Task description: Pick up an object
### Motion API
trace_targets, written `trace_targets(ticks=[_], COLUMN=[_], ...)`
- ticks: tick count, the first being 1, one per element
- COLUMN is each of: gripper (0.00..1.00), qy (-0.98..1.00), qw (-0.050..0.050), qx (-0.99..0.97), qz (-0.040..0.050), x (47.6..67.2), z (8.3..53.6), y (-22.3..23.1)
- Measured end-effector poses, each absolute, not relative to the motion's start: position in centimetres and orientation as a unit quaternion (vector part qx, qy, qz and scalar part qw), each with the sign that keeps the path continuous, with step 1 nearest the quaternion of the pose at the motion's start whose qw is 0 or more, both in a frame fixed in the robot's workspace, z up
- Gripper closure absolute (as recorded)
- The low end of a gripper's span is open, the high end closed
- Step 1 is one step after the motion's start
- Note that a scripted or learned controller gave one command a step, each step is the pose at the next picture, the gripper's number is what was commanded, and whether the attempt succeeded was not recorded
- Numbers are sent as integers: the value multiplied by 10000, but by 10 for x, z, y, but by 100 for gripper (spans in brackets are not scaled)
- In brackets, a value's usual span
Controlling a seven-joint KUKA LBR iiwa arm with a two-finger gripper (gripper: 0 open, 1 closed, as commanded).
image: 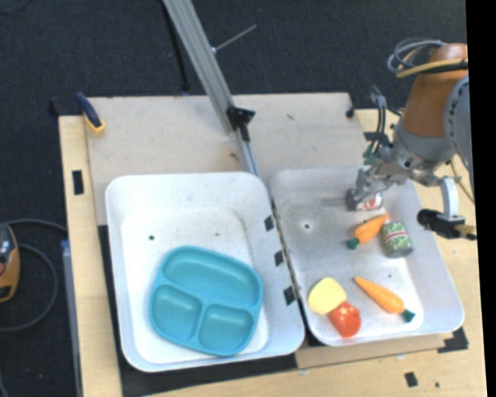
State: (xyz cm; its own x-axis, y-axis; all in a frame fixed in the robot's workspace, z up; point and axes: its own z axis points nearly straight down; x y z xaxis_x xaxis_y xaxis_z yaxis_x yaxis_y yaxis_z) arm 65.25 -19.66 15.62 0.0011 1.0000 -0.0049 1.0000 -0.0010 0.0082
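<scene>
**Reaching into the right bin**

Viewed from above, two white bins are seen side by side on the bench point(170, 135). The arm point(429, 101), grey with an orange band, is extended from the right over the far part of the right bin point(314, 198). The gripper point(362, 197) is lowered close to the bin floor, just beside a small red-and-white item point(370, 202) that is partly hidden by it. Whether the fingers are open or shut cannot be told, and nothing is seen held between them.

Several objects are scattered in the right bin. One carrot point(367, 229) is lying just in front of the gripper, with a green can point(395, 238) touching or nearly touching its right end. A second carrot point(382, 295) is placed nearer the front wall. A yellow piece point(327, 296) and a red piece point(345, 319) are set together at the front left corner.

A blue divided plate point(205, 300) is resting in the left bin point(182, 197).
</scene>
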Motion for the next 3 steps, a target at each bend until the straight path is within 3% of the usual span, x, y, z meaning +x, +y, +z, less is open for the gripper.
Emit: trace_targets(ticks=[2, 3], gripper=[100, 100], qy=[7081, 7087], qw=[36, 4], qx=[7061, 7055], qz=[18, -4], x=[662, 653], z=[260, 247], y=[-195, -145])
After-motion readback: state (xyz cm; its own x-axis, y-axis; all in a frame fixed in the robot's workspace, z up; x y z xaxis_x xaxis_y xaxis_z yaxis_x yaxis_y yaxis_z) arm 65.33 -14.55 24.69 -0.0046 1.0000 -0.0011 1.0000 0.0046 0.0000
